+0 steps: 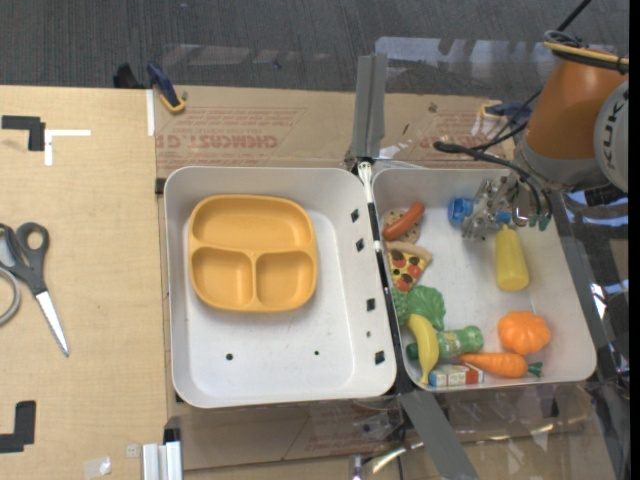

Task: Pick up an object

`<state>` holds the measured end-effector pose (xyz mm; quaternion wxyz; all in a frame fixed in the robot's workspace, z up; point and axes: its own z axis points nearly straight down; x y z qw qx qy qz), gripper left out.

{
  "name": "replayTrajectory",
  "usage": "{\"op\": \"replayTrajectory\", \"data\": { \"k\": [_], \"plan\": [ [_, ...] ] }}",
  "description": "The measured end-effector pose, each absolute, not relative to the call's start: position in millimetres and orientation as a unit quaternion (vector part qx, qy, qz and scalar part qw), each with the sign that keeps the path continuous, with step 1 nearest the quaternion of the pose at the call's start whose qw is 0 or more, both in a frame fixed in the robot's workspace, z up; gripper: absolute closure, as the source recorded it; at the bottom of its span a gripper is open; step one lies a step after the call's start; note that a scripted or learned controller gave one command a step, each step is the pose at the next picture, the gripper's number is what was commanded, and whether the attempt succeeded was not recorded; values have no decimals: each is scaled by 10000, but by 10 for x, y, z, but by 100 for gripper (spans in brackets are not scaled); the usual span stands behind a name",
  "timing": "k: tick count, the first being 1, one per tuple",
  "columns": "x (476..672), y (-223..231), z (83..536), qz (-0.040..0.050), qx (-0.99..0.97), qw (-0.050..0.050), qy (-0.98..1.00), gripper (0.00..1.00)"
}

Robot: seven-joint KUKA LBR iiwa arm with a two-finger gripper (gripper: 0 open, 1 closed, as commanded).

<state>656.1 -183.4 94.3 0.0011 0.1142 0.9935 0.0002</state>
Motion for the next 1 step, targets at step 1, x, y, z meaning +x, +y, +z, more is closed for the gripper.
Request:
{"op": "replayTrajectory", "data": {
  "k": [1],
  "plan": [
    [6408, -1315, 937, 4, 1369, 26, 9906, 100]
  ]
}}
